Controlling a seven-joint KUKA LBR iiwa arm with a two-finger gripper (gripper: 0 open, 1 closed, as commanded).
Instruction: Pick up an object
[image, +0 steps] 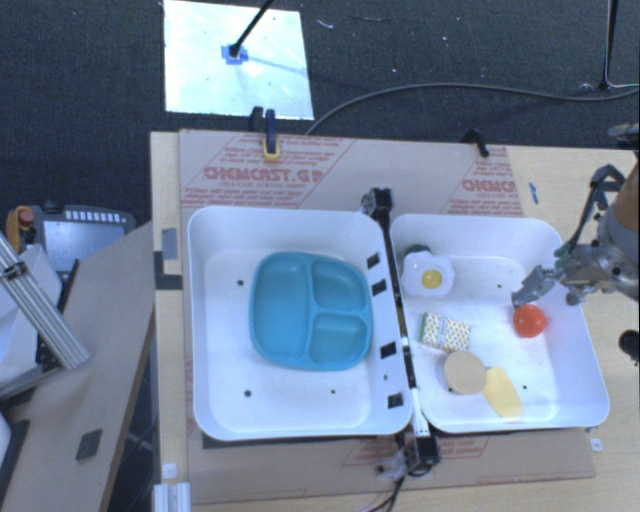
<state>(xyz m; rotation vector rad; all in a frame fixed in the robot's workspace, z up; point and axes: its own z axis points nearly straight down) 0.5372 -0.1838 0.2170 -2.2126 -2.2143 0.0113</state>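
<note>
Left bin (215, 250): blue divided plate (310, 310). Right bin (560, 250): fried egg (430, 276), patterned sponge (445, 331), tan disc (464, 372), yellow piece (503, 391), red ball (530, 321). Gripper (528, 290) above ball; finger spread unclear.

Pretty clearly a robotics lab: wooden bench (330, 160) on dark carpet, two clamped white bins (300, 225), teach pendant (75, 235) at left, cables everywhere.
</note>
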